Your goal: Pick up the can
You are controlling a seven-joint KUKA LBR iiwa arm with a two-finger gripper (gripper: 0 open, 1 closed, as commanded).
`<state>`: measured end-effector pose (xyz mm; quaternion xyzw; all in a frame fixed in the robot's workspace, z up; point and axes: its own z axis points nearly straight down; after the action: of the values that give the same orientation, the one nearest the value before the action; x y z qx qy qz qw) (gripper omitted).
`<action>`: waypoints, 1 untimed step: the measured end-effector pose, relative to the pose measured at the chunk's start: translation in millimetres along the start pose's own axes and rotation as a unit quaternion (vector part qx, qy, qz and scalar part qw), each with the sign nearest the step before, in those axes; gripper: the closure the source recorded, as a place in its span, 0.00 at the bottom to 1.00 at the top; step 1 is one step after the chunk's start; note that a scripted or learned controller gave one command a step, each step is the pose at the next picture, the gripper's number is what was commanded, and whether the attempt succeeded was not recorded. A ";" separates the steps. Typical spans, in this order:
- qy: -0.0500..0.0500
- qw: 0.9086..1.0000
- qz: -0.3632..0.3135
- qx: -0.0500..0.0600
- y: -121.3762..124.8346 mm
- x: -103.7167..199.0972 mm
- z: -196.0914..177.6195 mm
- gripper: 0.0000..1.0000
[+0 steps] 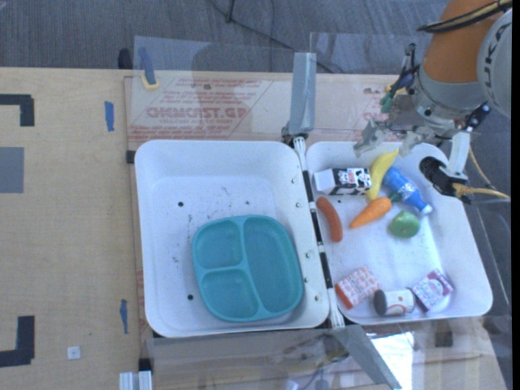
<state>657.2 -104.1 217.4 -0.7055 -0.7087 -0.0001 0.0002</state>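
Note:
A small white-and-red can lies on its side near the front edge of the right bin, its dark end facing left. It rests between a red-and-white carton and a purple packet. My gripper hangs over the bin's back edge, just above a banana and a blue cylindrical container. The gripper is far from the can, and nothing shows in its grasp.
The right bin also holds a black-and-white carton, a carrot, a green fruit and a sausage. A teal divided plate lies in the left bin. A grey post stands behind the bins.

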 end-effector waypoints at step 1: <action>-0.001 0.990 -0.141 -0.003 -0.3 -16.0 -27.2 0.00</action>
<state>657.0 -120.1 244.6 -0.5988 -0.8009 -0.0012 -0.0030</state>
